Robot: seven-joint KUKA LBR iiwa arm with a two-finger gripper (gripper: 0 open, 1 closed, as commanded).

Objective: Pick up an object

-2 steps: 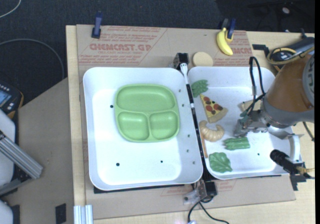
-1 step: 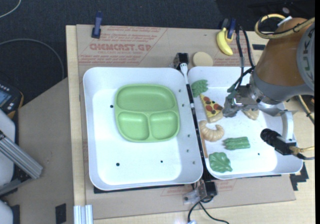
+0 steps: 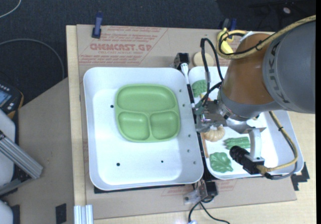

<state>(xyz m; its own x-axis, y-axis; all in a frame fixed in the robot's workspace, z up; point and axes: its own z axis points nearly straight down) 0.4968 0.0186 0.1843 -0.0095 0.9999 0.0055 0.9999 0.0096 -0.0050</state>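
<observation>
You could not see most of the right bin [image 3: 281, 140], because the arm [image 3: 266, 75] reaching in from three o'clock covered its middle and far end. The gripper [image 3: 209, 120] was largely hidden under the wrist, and the pale object [image 3: 214, 135] just below it, toward six o'clock, was too small to identify. The arm itself was cut off by the right edge.
</observation>
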